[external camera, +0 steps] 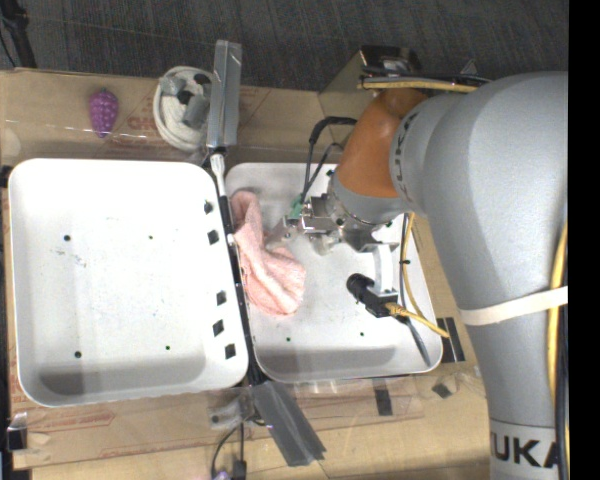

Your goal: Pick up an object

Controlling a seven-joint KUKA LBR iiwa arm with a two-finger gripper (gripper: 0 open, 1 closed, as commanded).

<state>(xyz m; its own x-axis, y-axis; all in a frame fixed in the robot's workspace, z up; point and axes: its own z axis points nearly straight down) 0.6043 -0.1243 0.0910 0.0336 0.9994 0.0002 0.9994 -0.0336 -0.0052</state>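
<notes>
**Arm low over the right bin**

A brown bench carries two white bins. In the right bin a pink cloth lies against the left wall. The gripper sits just beside it; its grip state cannot be told. Beyond, a purple object rests on the bench.

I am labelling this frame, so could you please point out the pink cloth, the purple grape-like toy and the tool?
crumpled pink cloth (pixel 267 258), camera view, middle of its folds.
small purple grape-like toy (pixel 103 111), camera view, its centre.
tool (pixel 307 220), camera view, metal tip beside the cloth.
</notes>
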